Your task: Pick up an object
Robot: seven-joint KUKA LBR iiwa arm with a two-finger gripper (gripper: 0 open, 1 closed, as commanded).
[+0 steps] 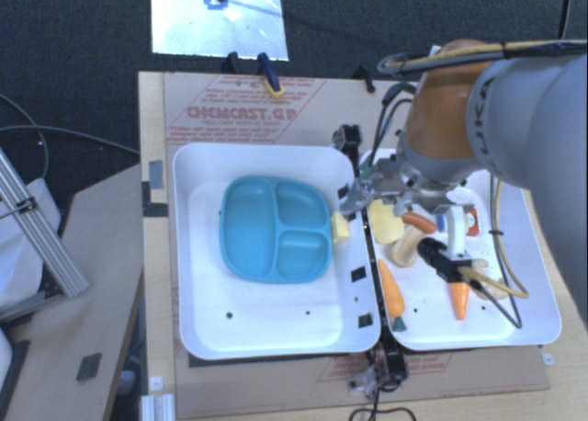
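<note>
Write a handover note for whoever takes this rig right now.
Hand: low over the divider between the two bins; open or shut cannot be told, and nothing is visibly held.
Left bin: blue divided plate, with a small yellow piece at the bin's right wall.
Right bin: yellow block beside the hand, near carrot by the divider, far carrot further right, and other small toys under the arm.
Done: no pick evident.
Left: grasp one object and lift it.
</note>
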